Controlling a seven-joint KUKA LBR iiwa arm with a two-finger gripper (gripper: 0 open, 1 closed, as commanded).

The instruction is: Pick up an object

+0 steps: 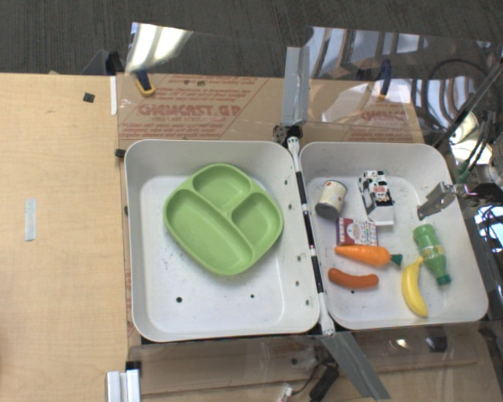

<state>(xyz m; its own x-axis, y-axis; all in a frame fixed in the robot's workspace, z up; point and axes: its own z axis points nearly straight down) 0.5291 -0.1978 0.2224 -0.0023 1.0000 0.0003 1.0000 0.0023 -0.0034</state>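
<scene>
The right bin (453,308) holds several small objects. A beige can (330,198) lies near its left wall. A white and black carton (375,196) stands beside a small red box (357,231). An orange carrot (365,255) lies above a red sausage (353,280). A yellow banana (414,288) and a green bottle (431,251) lie toward the right. My gripper (438,199) shows as a grey piece at the bin's right side, just above the green bottle, with nothing visibly in it.
The left bin (151,308) holds a green divided plate (224,218). A cardboard sheet (193,107) lies behind the bins. Cables and metal framing (478,115) crowd the right edge. A wooden bench top (50,224) stretches to the left.
</scene>
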